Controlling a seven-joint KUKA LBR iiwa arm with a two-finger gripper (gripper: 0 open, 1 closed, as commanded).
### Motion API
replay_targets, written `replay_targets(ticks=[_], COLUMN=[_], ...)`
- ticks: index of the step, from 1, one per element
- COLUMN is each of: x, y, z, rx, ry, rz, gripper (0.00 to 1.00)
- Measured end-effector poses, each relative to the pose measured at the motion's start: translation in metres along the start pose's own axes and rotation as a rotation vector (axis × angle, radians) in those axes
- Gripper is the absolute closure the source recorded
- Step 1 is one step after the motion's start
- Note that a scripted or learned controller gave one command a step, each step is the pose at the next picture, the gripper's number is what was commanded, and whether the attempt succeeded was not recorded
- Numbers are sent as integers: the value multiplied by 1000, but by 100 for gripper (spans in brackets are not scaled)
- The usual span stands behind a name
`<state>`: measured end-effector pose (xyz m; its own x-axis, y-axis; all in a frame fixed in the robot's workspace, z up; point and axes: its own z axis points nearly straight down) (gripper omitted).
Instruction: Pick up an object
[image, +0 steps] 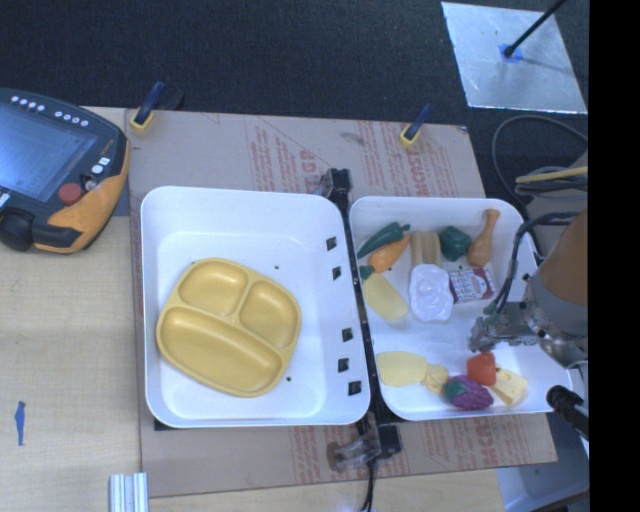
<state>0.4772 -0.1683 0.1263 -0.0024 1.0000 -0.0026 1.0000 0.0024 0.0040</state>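
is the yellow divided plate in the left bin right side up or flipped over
Right side up. The yellow plate lies flat in the left bin with its three hollow compartments facing up.

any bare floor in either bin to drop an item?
Left bin: free strip along its far wall above the yellow divided plate, plus a narrower strip between the plate and the divider. Right bin: crowded with toy food; the end effector sits over its right side.
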Motion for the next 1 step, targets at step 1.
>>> replay_targets(ticks=[1], x=[51], y=[-2], z=[37], rx=[11], ry=[7], rz=[-7], gripper=[100])
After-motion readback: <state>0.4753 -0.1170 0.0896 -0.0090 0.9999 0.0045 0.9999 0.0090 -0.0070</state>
